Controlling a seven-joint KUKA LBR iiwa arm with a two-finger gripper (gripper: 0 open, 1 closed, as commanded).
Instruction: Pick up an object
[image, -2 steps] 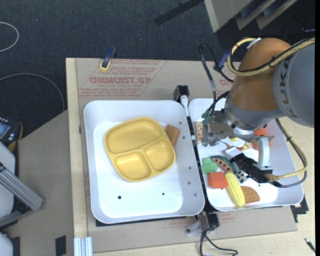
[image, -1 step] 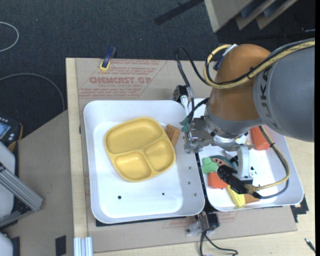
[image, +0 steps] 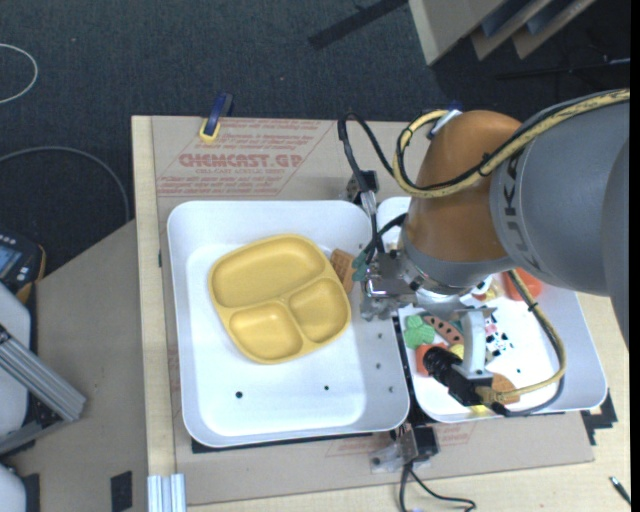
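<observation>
A yellow three-compartment tray (image: 278, 297) lies in the left white bin (image: 200, 380). The right white bin (image: 560, 385) holds several small mixed objects, among them a green piece (image: 437, 327), a red piece (image: 437, 366), an orange piece (image: 521, 283) and a white spotted piece (image: 495, 335). My arm, grey with an orange band (image: 460, 190), hangs over the right bin's left part and hides much of it. The wrist reaches down near the divide between the bins. A small brown object (image: 343, 265) shows at the left bin's right wall beside the wrist.
A black part (image: 458, 384) of the arm's tooling lies over the right bin's near left corner. Cables (image: 352, 150) run across the cardboard behind the bins. A blue-and-yellow clip (image: 213, 118) sits at the cardboard's far left edge.
</observation>
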